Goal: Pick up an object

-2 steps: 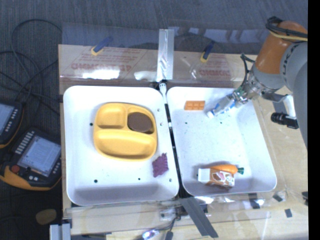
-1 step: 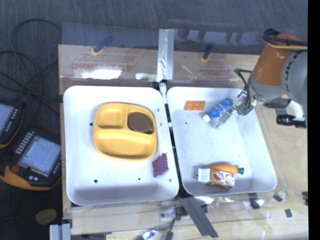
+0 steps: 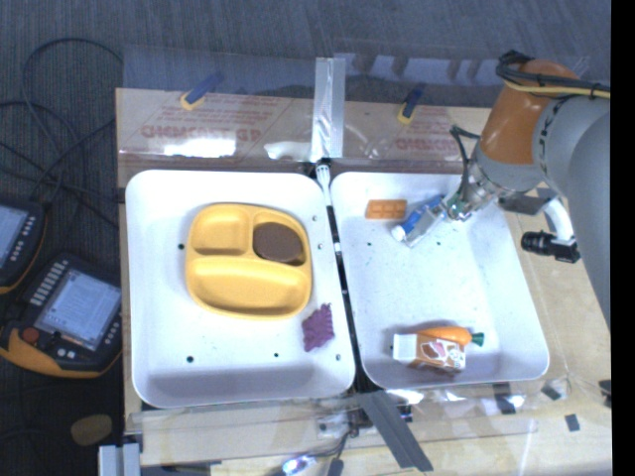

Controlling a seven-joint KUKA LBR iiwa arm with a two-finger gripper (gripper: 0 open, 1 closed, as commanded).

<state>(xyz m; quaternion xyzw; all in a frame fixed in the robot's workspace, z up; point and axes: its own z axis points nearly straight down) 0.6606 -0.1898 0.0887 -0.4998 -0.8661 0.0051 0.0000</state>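
In the right bin point(image 3: 516, 296), pincer point(image 3: 458, 206) touching a blue-white tube point(image 3: 417, 221), spread unclear

Both white bins point(image 3: 149, 296) look like smooth plastic with a slight gloss, and the yellow divided tray point(image 3: 223, 266) is also smooth, glossy plastic. The purple grape bunch point(image 3: 317, 327) has a bumpy matt surface, the juice carton point(image 3: 429, 348) looks like printed glossy paper, and the orange cracker point(image 3: 385, 208) appears matt. The bench point(image 3: 149, 127) is of pale wood under a shiny clear sheet.
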